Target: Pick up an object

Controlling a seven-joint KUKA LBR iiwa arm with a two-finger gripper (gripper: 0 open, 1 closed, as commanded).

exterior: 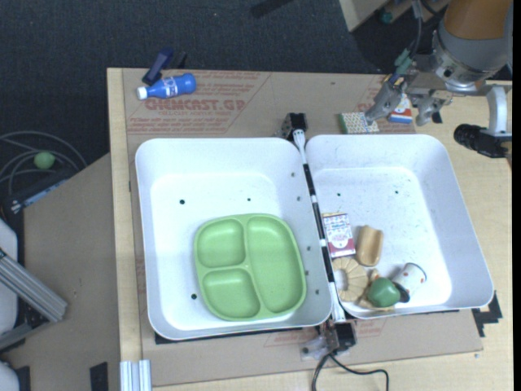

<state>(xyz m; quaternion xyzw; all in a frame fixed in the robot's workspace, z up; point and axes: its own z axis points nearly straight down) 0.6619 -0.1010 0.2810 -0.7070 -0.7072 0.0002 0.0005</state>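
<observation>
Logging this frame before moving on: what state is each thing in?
Pincer: raised above the right bin's far edge, open, nothing between its fingers.
Green divided plate: flat in the left bin, right way up.
Blue bottle: lying on its side on the bench.
Green object: resting in the right bin's near corner.

Robot lab, cardboard-topped bench point(244, 96), loose cables point(24, 169)

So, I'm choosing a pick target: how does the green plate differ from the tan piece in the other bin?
The green plate is far larger than the tan piece. The plate lies flat, alone in the left bin; the tan piece sits in a cluster by a small carton in the right bin. The plate has three compartments; the tan piece is a plain lump. Both are away from the gripper.
</observation>
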